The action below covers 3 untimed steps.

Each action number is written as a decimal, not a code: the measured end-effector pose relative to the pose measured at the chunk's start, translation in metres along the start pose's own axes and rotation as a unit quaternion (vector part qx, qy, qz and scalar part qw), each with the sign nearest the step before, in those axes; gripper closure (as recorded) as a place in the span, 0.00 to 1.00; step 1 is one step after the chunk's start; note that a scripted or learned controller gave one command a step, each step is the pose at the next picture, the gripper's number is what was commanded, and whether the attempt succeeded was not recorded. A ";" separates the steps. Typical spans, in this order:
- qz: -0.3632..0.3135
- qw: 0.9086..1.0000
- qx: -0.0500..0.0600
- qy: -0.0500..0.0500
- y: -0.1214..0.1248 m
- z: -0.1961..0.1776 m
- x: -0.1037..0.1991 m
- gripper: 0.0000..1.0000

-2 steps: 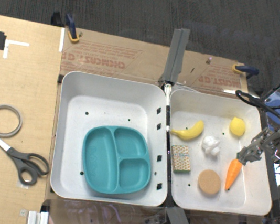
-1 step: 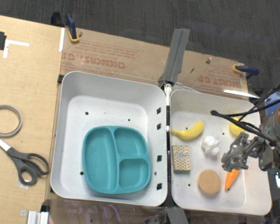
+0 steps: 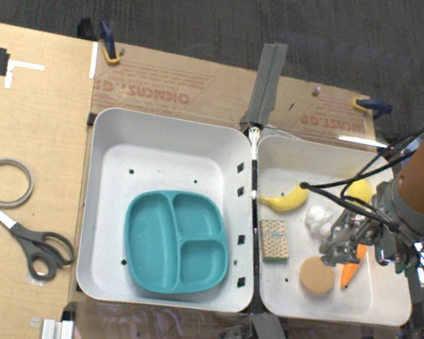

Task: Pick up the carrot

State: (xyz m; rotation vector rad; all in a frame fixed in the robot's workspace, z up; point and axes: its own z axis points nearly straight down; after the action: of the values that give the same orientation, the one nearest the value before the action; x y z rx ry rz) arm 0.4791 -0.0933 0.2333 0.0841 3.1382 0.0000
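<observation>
the gripper (image 3: 341, 249) hangs low in the right bin (image 3: 389, 315), just beside the orange carrot (image 3: 349, 273); a teal divided plate (image 3: 176, 241) lies in the left bin (image 3: 104, 187).

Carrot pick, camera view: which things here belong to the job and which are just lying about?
Job: carrot, gripper, right bin.

Lying about: banana, round biscuit, patterned sponge, teal divided plate, scissors, tape roll.
</observation>
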 end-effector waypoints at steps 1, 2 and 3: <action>0.048 0.999 0.000 0.001 0.010 0.022 0.001 1.00; 0.098 0.995 0.000 0.001 0.034 0.042 0.002 1.00; 0.049 0.999 0.000 0.001 0.076 0.042 0.005 1.00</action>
State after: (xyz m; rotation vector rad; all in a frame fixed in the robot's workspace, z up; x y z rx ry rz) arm 0.4786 -0.0167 0.1911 0.2388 3.1324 0.0002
